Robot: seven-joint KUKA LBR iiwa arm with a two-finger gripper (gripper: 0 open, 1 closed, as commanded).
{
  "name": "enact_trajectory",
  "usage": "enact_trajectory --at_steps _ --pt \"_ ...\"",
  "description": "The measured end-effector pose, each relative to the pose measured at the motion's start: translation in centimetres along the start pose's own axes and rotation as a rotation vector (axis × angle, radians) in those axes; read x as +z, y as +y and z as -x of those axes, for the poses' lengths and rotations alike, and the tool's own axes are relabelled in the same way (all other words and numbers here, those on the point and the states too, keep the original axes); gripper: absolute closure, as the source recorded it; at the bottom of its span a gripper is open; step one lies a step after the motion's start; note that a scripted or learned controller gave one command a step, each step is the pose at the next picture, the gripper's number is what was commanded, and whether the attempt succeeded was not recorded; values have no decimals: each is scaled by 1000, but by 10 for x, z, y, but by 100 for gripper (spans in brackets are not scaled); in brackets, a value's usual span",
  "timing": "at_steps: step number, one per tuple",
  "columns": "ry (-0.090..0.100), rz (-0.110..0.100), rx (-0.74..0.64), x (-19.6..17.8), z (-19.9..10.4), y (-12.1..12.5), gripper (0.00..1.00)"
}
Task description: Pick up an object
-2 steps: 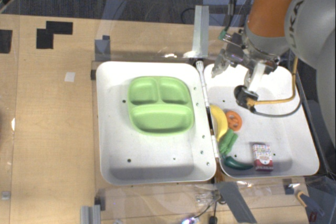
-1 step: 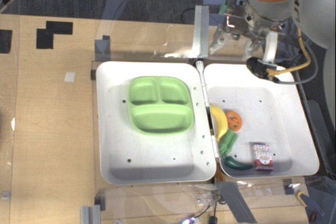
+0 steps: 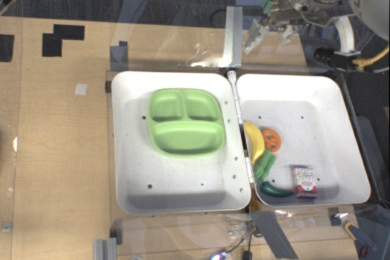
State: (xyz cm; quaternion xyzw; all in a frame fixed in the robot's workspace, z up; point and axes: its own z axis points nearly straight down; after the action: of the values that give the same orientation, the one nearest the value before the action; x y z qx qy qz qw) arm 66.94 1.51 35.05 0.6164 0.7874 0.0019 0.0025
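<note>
Wooden bench [image 3: 61,131] under two white bins: above the far edge of the right bin [image 3: 304,94], the gripper [image 3: 269,35] hangs with fingers spread apart, nothing between them. Below it, along that bin's left wall, lie a yellow banana [image 3: 254,138], an orange slice-shaped toy [image 3: 272,139] and green pepper-like pieces [image 3: 265,175], with a small red carton [image 3: 304,182] nearby. The left bin [image 3: 131,192] holds a green divided plate [image 3: 185,121].

tray [image 3: 185,122] in left bin [image 3: 131,179] | banana [image 3: 255,138], carton [image 3: 304,181] in right bin [image 3: 329,100]
</note>
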Motion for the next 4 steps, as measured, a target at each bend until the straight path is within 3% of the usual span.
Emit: enact_trajectory --at_steps 1,2,3,4 --pt "1 -3 -24 165 35 -11 0" --pt "-1 4 -586 105 38 -9 0" --pt "-2 4 -711 79 29 -13 0" --pt "-1 3 -985 86 6 -13 0"
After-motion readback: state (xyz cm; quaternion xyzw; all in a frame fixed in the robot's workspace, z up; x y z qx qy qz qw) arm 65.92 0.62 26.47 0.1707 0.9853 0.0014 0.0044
